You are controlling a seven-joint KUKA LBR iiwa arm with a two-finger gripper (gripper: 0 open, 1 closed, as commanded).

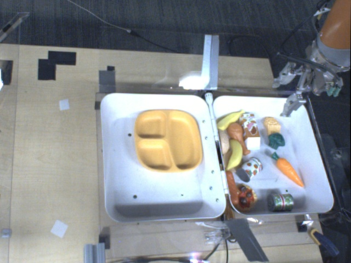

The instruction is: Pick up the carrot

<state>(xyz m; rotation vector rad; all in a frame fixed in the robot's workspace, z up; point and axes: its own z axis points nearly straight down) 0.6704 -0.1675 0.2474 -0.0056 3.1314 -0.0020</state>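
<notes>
1. A small can (281,202) is being seen lowest in the view, lying on its side near the front wall of the right bin (321,163).
2. One carrot (287,169) is being seen just above the can, in the right half of that bin. Its long axis is lying on a diagonal: the green top is being pointed up-left, the orange tip down-right.
3. A dark teal piece (276,140) and a tan bread-like piece (272,125) are being seen just above the carrot, one of each.
4. Further left, two bananas are being counted, one (229,119) at the top and one (235,154) lower, amid a cluster of other toy foods too jumbled to be counted.
5. One yellow divided plate (166,139) is being held by the left bin (118,163).
6. The gripper (298,95) is being held over the right bin's upper right corner, well apart from the carrot; whether it is open or closed cannot be told.
</notes>
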